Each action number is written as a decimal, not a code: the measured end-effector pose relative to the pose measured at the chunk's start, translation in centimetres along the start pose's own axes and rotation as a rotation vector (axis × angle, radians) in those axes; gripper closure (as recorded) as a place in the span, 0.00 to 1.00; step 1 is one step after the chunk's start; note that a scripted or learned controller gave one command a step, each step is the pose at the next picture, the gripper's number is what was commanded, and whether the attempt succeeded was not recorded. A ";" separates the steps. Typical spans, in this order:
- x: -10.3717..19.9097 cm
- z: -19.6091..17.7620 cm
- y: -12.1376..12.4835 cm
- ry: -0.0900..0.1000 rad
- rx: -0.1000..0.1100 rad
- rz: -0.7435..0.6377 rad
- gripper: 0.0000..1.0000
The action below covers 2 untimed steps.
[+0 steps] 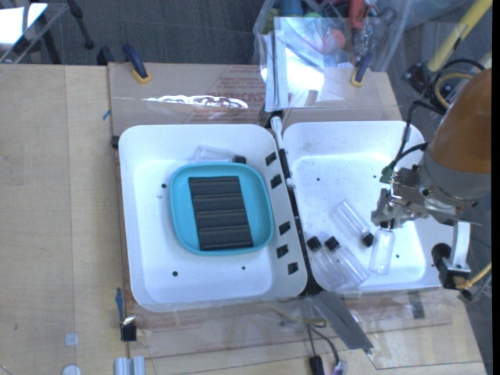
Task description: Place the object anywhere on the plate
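Note:
A teal square plate lies in the left bin, and a dark ribbed rectangular block lies flat in its middle. My gripper hangs over the right part of the right bin. A clear plastic vial lies just below it, near the bin's front wall. Whether the vial is touched or held is hidden by the wrist. Two more clear vials with black caps lie to its left, one slanted in mid bin and one near the front.
A raised divider with black clips separates the bins. A clear box of mixed items stands behind the right bin. Cables hang by the arm at the right rim. Wooden bench top lies left.

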<state>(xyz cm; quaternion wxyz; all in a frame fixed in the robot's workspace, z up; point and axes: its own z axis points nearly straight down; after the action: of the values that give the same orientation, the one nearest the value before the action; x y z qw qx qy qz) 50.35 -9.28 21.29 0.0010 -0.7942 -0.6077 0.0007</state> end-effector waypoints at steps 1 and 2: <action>6.5 2.7 -4.0 0.000 -0.011 -0.162 1.00; 6.4 2.9 -4.3 -0.001 -0.001 -0.161 0.00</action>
<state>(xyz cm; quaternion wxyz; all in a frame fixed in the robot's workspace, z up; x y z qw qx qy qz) 47.92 -1.97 18.36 0.0005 -0.7428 -0.6695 0.0006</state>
